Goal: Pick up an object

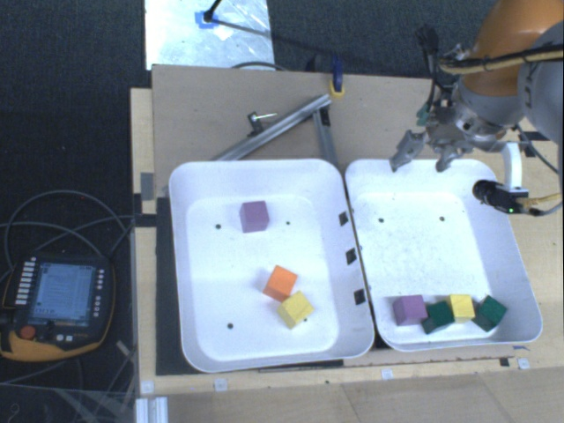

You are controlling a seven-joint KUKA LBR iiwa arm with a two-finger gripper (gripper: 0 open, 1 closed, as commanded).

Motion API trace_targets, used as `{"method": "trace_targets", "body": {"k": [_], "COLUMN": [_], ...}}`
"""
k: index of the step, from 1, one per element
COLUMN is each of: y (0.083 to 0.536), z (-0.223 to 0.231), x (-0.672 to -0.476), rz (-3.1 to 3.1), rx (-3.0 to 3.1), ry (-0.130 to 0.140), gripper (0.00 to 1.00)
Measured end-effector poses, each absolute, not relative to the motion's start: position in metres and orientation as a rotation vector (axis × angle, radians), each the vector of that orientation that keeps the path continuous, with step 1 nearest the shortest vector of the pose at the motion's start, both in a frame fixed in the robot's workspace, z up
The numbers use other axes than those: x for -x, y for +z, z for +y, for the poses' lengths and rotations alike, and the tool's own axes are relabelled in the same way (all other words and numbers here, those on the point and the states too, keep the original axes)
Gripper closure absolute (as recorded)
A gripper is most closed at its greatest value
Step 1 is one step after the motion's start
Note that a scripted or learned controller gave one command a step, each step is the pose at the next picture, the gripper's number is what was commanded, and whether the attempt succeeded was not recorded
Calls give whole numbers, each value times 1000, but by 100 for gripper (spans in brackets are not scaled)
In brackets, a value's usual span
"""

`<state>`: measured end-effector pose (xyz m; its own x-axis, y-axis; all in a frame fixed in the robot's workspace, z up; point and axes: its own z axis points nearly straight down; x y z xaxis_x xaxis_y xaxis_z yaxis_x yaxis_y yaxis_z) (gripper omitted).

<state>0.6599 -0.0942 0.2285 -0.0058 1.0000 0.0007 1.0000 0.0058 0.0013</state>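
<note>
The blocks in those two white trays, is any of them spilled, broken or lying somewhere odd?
Nothing stands out. The purple block, orange block and yellow block sit loose in the left bin; four more blocks huddle along the right bin's near edge. All look whole, and none lies outside a bin.

We look down from a single fixed camera set above the table (264,113), tilted at a slant rather than straight overhead. It stands far enough back to take in both white bins whole, the left bin (189,236) and the right bin (520,280), with dark floor (70,77) left of the table.
</note>
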Motion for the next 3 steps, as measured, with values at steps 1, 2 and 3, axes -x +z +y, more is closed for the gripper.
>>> {"method": "trace_targets", "body": {"k": [1,2,3], "y": [229,185,125], "z": [-94,-99,-105], "x": [-660,-665,-668], "rz": [2227,2225,2226], "rx": [-2214,-2219,-2221], "ry": [1,-3,-5], "gripper": [0,0,0]}}
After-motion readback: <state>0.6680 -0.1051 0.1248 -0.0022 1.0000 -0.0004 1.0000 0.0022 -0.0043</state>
